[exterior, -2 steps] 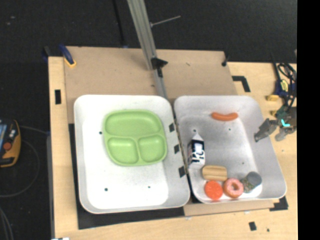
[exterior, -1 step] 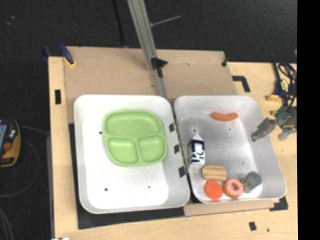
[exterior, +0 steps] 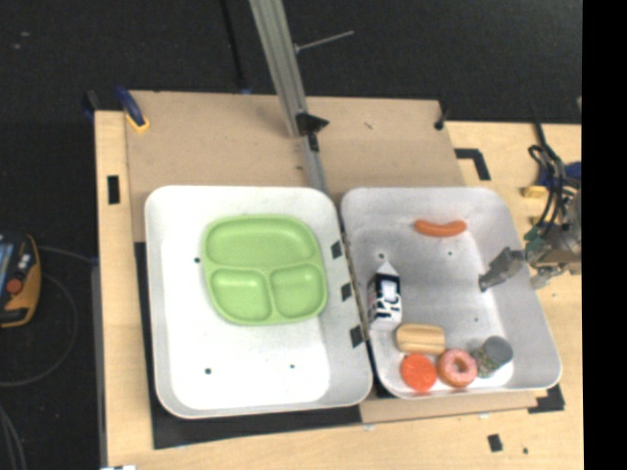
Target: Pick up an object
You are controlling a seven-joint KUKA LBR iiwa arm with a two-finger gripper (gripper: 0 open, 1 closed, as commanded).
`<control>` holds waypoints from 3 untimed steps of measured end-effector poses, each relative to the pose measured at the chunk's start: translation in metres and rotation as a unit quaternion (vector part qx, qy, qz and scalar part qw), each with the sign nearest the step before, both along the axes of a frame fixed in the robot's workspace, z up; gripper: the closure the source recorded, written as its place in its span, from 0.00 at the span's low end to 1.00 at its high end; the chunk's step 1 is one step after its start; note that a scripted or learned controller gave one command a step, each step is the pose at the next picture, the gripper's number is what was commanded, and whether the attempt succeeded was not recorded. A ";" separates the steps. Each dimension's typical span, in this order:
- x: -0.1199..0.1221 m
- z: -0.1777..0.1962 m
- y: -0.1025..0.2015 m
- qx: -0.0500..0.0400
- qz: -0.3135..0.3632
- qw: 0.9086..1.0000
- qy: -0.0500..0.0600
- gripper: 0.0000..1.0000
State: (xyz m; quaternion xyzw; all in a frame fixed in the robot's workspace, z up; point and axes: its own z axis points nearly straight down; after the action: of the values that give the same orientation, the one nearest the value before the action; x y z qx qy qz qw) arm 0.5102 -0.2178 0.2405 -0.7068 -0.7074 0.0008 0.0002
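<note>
over the right-hand edge of the right bin (exterior: pixel 509 213) the gripper (exterior: pixel 500 268) reaches in, a dark grey wedge whose tip hangs above bare bin floor. whether the fingers stand wide or narrow cannot be told at this size and angle; nothing is seen between them.

every candidate lies away from that tip. up and to the left of it, near the far wall, lies a toy hot dog sausage (exterior: pixel 440 227), thin, orange and slightly curved. further left and a little below stands or lies a small black-and-white carton (exterior: pixel 386 296), close to the bin's left wall. below the tip, along the near wall, sit a tan bread roll (exterior: pixel 419 338), a red-orange ball-like fruit (exterior: pixel 418 372), a pink doughnut (exterior: pixel 457 367) touching or just beside that fruit, and a grey round piece (exterior: pixel 493 352) almost straight beneath the gripper. the left bin (exterior: pixel 167 292) holds a green divided plate (exterior: pixel 264 267), well apart from the arm.

judging by looks, these are light plastic play foods: stiff, smooth, likely a bit slippery. the grey round piece is the nearest pick, best pinched across its middle. the sausage would take a grip across its narrow width at mid-length, though it may roll. the doughnut and the fruit sit so close together that a finger could nudge one while closing on the other.
</note>
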 end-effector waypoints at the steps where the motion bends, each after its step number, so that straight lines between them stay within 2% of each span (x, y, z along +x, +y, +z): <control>1: -0.008 -0.053 -0.008 0.000 -0.001 1.000 0.001 0.00; 2: -0.014 -0.097 -0.008 0.000 0.000 1.000 0.000 0.00; 3: -0.012 -0.083 -0.010 -0.001 -0.001 1.000 -0.003 1.00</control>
State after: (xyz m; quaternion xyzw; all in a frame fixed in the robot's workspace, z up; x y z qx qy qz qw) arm 0.4981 -0.2274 0.1570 -0.7077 -0.7065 -0.0009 -0.0029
